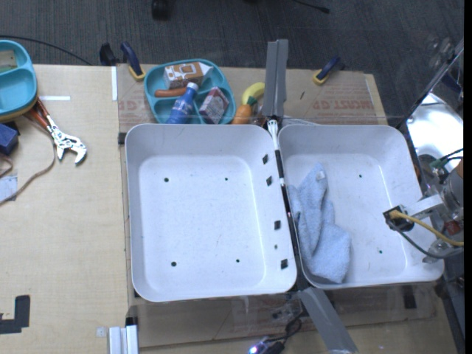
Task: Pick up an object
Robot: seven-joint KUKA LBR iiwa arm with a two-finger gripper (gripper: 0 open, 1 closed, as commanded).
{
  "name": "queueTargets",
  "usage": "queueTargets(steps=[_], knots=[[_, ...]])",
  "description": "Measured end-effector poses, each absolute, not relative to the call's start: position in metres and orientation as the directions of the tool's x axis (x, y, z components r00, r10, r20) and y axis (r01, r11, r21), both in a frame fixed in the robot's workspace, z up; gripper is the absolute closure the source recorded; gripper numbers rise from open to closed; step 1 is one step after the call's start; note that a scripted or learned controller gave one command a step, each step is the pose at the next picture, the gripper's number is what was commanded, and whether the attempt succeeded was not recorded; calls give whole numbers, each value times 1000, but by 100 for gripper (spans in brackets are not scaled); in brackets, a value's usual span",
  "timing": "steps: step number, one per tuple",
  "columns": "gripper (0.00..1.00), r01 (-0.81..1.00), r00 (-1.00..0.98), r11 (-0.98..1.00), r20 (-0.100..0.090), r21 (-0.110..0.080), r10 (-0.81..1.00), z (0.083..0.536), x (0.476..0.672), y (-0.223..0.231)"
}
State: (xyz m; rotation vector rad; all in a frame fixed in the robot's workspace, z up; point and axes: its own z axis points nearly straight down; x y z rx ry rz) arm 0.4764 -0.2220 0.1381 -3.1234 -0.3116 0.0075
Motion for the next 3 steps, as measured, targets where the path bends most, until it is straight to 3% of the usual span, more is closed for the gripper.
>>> queueTargets(steps=[1,2,3], knots=[[0,197,980,-980,-4,-3,197,136,477,-222],[0,263,965,-965,-4,-4,263,90,492,-192],[0,402,915,-915,-3,-1,402,195,518,-160]])
